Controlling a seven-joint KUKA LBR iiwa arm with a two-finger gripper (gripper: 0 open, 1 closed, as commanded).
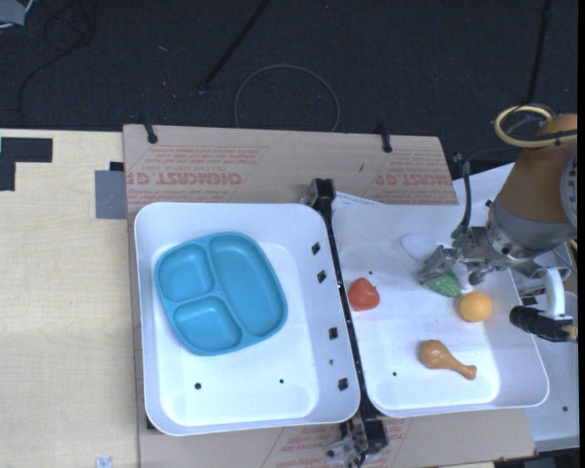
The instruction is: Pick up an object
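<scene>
Your gripper (pixel 447 266) sits low in the right bin (pixel 526 398), near its far right side, right over a small green object (pixel 445 285); you cannot tell from this angle whether it is open or clamped, nor whether the green piece is actually caught, so treat the grasp as unproven. If that is your target, come straight down on its middle and close squarely, then lift vertically before travelling. Just to the right and slightly nearer lies an orange ball (pixel 476 307), close enough to be nudged by a sideways drift and likely to roll. Farther out, a tan drumstick-shaped toy (pixel 445 357) lies toward the near side, and a red object (pixel 364 294) rests by the divider (pixel 339 300) between the bins; both are well apart from your work. The bin's right wall is close beside the wrist, so the open room is upward and leftward. The left bin (pixel 175 398) holds a blue compartment tray (pixel 219 292).
</scene>
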